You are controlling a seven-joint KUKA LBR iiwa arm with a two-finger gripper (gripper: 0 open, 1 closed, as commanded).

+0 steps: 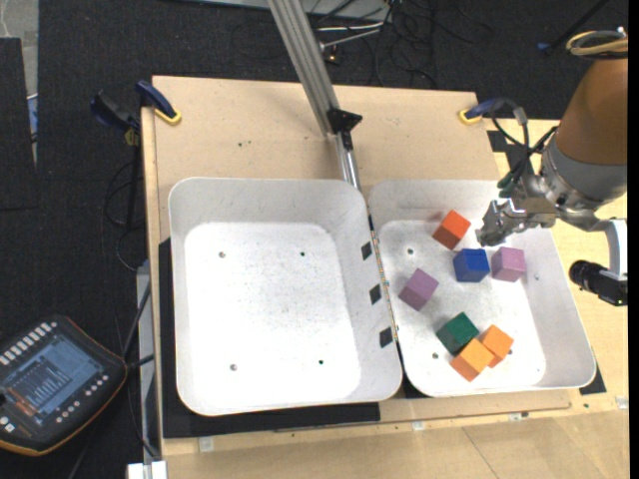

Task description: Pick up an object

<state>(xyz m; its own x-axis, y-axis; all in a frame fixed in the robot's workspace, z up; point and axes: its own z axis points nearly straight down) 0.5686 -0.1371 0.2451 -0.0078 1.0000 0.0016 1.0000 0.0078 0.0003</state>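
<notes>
The gripper [493, 230] hangs low over the right bin [559, 362], its tip just above the gap between the orange cube [451, 229] at the back and the blue cube [471, 264]; whether it is released or clenched I cannot tell, and no block is seen in it. A light purple cube [510, 263] sits just beside the blue one, so a grasp there would be crowded. Another purple cube [418, 288] lies apart, toward the divider, while a green cube [457, 331] and two orange blocks [482, 351] cluster together near the front. The left bin [190, 208] lies beside it.
</notes>
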